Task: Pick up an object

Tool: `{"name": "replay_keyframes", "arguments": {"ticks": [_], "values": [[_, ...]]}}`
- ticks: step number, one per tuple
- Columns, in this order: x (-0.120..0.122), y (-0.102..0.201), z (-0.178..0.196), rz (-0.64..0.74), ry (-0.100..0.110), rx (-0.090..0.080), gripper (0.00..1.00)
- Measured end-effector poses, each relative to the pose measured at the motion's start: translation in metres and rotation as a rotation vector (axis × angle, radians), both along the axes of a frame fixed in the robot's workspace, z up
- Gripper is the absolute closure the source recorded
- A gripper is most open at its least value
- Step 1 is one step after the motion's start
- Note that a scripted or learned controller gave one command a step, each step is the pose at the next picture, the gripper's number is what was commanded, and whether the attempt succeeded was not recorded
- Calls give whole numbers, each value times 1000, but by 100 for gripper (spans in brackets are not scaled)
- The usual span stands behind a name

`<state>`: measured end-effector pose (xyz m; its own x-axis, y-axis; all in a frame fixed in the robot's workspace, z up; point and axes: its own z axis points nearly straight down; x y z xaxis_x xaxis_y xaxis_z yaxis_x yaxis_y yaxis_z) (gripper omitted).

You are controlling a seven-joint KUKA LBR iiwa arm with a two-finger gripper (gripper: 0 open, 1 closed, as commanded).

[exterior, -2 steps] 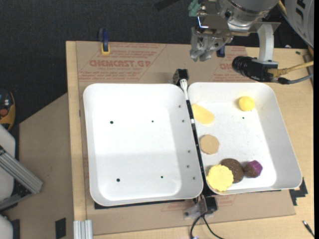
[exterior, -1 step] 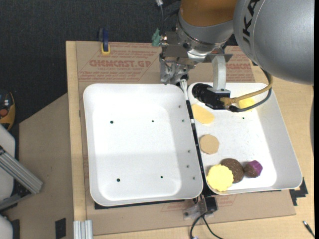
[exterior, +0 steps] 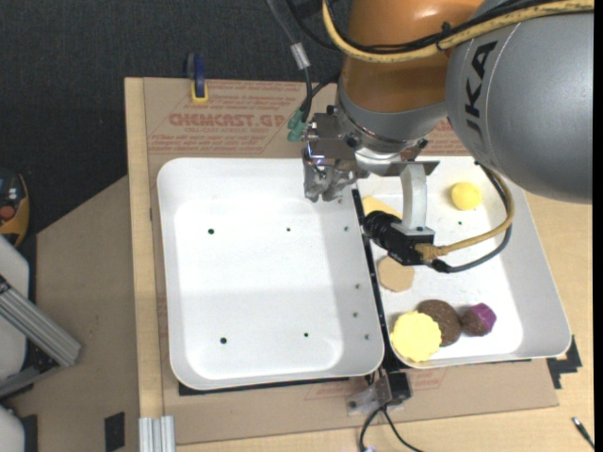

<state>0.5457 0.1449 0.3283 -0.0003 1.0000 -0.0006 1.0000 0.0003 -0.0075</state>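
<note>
The tool [exterior: 325,182], grip state unclear, hangs over the left white bin's [exterior: 188,281] back-right corner.

Dark grey carpet-like floor [exterior: 113,26] across far and left side. Brown paper-faced board [exterior: 236,111] with red printed lettering lies on it; blue clamp [exterior: 197,75] at its far left edge. Aluminium rail [exterior: 38,323] angles in at near left. Even overhead light.

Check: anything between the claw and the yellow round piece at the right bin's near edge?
Yes. The claw sits over the left bin, near the divider. The yellow round piece lies in the right bin, so the rims and black cable connector intervene.
</note>
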Motion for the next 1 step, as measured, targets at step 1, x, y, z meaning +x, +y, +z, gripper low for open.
{"name": "replay_keyframes", "arguments": {"ticks": [1], "values": [[44, 68, 35, 6, -15, 4, 100]]}}
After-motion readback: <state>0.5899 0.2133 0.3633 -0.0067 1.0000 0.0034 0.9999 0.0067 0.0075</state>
